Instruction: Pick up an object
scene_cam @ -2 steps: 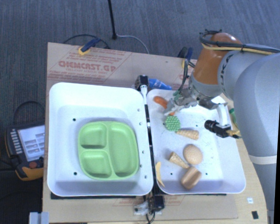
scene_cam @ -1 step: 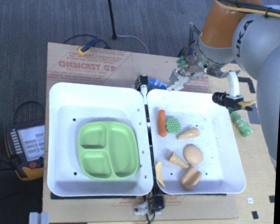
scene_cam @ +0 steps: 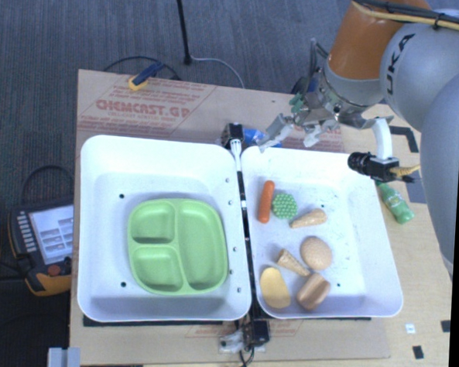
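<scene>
The carrot (scene_cam: 266, 201), a slim orange piece, lies in the right bin (scene_cam: 366, 226) close to its left wall, its long axis running nearly straight toward and away from the camera. Just beside it sits a green ball (scene_cam: 284, 205), with several tan food pieces nearer the front. The gripper (scene_cam: 294, 133) hangs above the bin's far rim, fingers spread apart and holding nothing. The carrot lies nearer the camera than the gripper and slightly left. The left bin (scene_cam: 106, 171) holds a green tray (scene_cam: 177, 245).

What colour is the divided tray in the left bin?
Light green tray, clear in the camera view.
</scene>
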